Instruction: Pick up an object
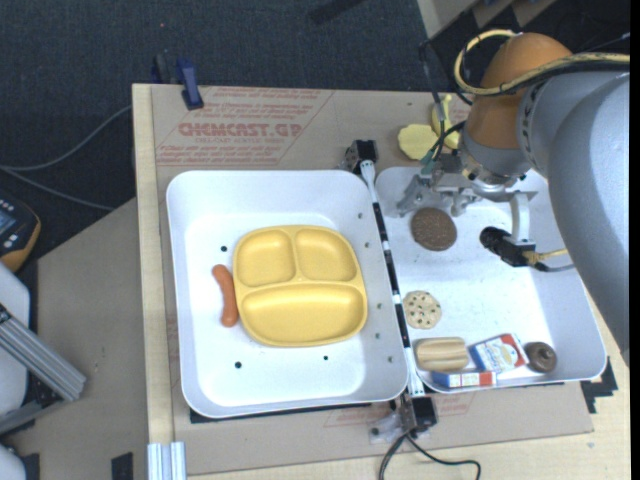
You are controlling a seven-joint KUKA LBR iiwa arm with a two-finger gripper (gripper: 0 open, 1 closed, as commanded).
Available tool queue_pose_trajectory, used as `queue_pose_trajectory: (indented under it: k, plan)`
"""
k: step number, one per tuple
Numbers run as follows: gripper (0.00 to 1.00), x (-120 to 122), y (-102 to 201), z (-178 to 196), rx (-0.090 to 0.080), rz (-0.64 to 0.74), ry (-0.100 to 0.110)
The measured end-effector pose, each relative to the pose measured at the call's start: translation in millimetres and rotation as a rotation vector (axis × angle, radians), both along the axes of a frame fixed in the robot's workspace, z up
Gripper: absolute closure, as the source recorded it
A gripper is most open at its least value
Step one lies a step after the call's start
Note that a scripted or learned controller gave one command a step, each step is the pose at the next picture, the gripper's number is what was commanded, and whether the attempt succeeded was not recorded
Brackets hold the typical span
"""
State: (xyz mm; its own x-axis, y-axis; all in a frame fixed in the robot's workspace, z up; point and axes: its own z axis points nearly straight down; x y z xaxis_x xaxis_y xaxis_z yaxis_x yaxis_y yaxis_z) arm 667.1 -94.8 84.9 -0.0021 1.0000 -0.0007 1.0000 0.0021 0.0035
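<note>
Within the right white bin [560,298], a brown cookie [434,229] lies directly beneath the claw [437,200], whose grip state I cannot tell.

I'm working in a robotics lab, not a kitchen. I'm reaching over a plywood bench [255,128] stamped with a supplier's name, two white bins [190,268] clamped on top. Cables [60,158] are trailing over dark carpet [90,38], aluminium framing [40,363] is poking in at left. The food is toy stuff: yellow divided plate [298,285], cookie [422,309].
</note>
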Motion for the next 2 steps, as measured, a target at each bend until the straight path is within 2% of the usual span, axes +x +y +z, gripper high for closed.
queue_pose_trajectory:
  k: [1, 2]
  plan:
    - [0.00, -39.6, -18.2, -0.2, 0.001, -0.005, 0.008]
    - [0.00, -16.3, -27.0, 0.1, -0.001, -0.001, -0.001]
